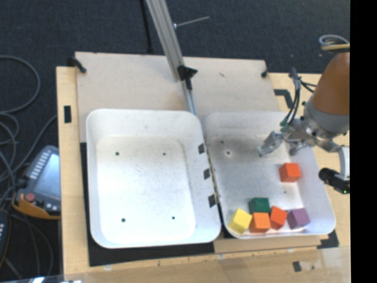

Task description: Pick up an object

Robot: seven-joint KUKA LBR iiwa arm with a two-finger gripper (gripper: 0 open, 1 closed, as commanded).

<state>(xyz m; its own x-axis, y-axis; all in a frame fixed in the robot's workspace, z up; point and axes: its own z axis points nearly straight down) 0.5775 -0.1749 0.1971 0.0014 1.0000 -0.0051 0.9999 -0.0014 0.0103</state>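
Arm cut off at right edge, gripper [281, 144] above right bin [235, 135], fingers' spacing indiscernible, orange cube [290, 172] just below it, edges slightly skewed, no long axis.

Pincer [281, 147] over right bin [235, 135], orange cube [290, 172] just below, blocks clustered at front

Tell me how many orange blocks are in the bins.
3, all in the right bin: one orange block alone near the right wall, and two in the row along the front wall. None looks hidden.
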